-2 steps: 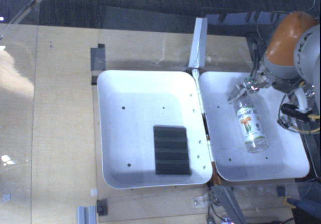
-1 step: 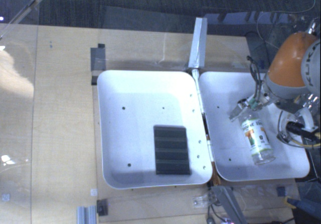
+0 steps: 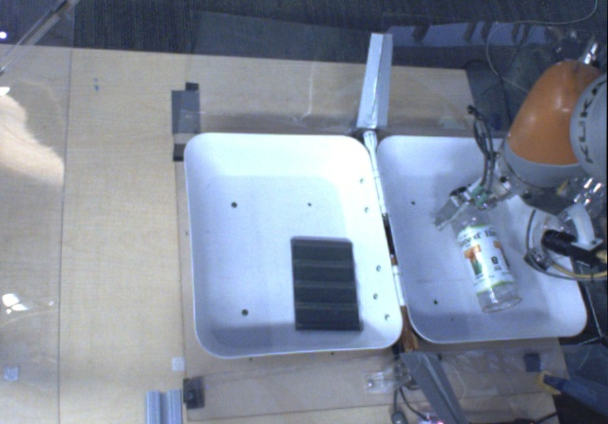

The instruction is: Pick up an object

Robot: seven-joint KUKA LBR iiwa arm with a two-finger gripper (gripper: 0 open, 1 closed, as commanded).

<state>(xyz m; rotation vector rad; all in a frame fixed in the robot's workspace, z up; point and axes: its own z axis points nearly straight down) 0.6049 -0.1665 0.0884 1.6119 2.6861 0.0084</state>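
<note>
The clear plastic bottle (image 3: 488,265) with the white label was lying on its side in the right bin (image 3: 418,222), cap end pointing up toward the pincer (image 3: 472,202), which sat just above it. Honestly couldn't tell if the pincer was wide or narrow, since the arm's orange-banded wrist (image 3: 556,118) crowded it. Over in the left bin (image 3: 237,165) a black ribbed block (image 3: 325,283) lay flat on the bench (image 3: 114,222) side.
</note>
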